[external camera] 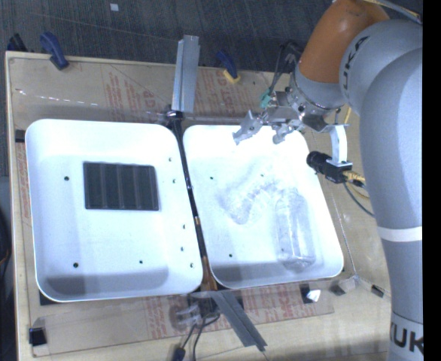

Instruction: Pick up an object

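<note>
Gripper (263,129) hovers over the right bin (326,265) at its 12 o'clock rim, jaws spread and holding nothing. Candidate picks: a clear bottle (293,228) lying near the bin's 4 o'clock side, and a clear crumpled piece (243,199) near center; a dark ribbed block (121,186) sits in the left bin (47,277). I'd go for the bottle: line the jaws across its narrow width, drop straight down over mid-body, and close slowly since clear plastic likely slips.

White bins (100,138) are overexposed under bright overhead light; clear items are washed out, surroundings rendered dim, grainy.
</note>
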`<move>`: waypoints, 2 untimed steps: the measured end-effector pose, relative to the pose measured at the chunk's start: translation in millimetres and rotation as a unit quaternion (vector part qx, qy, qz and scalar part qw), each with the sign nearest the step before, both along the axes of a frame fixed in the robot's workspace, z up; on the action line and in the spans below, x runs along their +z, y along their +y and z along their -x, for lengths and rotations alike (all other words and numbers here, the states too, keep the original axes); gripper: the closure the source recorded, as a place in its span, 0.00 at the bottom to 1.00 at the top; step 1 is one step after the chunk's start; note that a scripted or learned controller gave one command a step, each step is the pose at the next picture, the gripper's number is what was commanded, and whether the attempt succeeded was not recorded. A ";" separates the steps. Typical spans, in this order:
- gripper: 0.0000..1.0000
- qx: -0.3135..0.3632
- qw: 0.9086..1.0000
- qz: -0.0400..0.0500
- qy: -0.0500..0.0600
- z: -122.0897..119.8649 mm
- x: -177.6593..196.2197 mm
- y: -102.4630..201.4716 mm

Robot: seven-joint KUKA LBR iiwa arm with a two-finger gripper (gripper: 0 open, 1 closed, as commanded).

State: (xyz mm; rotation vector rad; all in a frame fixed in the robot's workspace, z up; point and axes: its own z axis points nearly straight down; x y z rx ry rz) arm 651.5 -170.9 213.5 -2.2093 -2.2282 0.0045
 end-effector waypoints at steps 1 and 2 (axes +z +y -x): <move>0.00 -0.142 0.990 0.001 0.000 156.1 42.4 25.8; 0.00 -0.175 0.985 0.001 -0.001 112.1 53.5 -32.9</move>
